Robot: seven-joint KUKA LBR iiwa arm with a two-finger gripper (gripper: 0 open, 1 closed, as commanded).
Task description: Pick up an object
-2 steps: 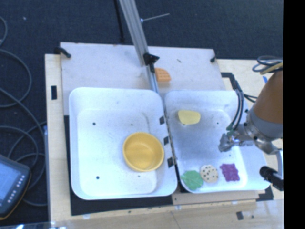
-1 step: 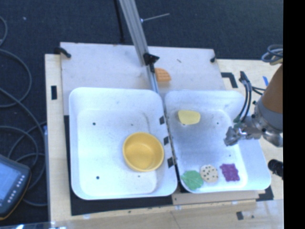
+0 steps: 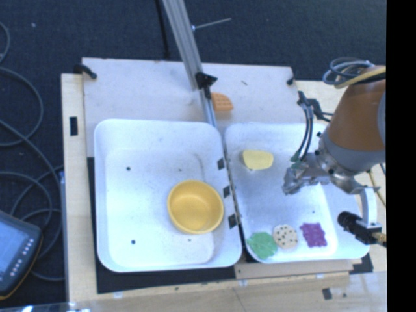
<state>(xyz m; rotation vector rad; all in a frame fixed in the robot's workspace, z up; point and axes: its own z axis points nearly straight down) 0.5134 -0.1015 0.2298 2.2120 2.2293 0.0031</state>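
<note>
Four small flat toys lie in the right bin (image 3: pixel 325 142); nearest the gripper (image 3: pixel 290 184), whose fingers' state I cannot tell, the yellow piece (image 3: pixel 257 159) looks light, stiff, best pinched across its edges.

A dark, speckled floor (image 3: pixel 78 18) surrounds the pale wooden surface (image 3: pixel 75 174); black cables (image 3: pixel 19 103) loop across the floor at the left; a dark screen device (image 3: pixel 14 252) sits at the lower left corner; a slanted aluminium rail (image 3: pixel 182 31) rises from the surface's rear; light falls evenly, bright and cool.
</note>
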